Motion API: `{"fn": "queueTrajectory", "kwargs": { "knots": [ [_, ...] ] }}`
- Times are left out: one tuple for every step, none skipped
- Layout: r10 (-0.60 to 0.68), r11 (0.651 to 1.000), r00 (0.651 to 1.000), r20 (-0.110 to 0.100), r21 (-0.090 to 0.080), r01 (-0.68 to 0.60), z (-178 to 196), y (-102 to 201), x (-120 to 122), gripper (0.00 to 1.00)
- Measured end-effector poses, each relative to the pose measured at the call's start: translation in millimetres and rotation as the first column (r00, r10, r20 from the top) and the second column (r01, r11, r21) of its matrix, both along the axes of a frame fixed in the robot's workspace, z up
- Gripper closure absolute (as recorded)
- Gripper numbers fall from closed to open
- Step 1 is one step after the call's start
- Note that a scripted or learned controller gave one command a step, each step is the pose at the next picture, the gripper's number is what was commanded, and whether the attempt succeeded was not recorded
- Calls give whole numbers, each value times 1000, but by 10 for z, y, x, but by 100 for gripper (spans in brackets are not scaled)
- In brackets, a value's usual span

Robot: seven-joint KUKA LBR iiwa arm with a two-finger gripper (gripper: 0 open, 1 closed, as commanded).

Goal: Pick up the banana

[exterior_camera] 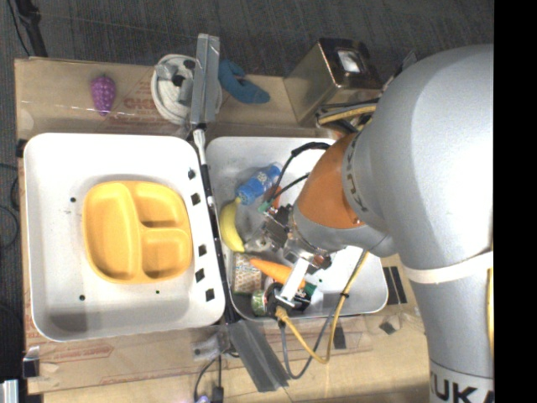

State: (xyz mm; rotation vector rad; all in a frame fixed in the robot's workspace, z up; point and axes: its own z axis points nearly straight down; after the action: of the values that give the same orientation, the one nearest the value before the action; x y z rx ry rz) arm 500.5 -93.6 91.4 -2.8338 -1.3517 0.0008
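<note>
The banana (229, 227) lies in the right bin (226, 162) against its left wall, yellow, with only its left part showing beyond the gripper's body. My gripper (260, 233) is down in the right bin right beside the banana, touching or nearly touching it. The wrist and the orange-banded arm (331, 193) cover the fingers from above.
The left bin (50, 225) holds a yellow compartment tray (138, 229). In the right bin lie a blue crumpled packet (258, 180), a carrot (270, 268), a patterned box (245, 274) and a dark can (258, 300). Behind the bins sit a purple grape bunch (103, 93), a cable coil (174, 86) and a blue object (239, 84).
</note>
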Motion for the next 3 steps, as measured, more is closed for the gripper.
{"fn": "queueTrajectory", "kwargs": {
  "knots": [
    [-254,967,967,-6,0,254,-7,-31,508,0],
    [-612,791,791,-6,0,612,-5,-280,211,0],
    [-632,775,775,-6,1,632,-4,-1091,-247,0]
  ]
}}
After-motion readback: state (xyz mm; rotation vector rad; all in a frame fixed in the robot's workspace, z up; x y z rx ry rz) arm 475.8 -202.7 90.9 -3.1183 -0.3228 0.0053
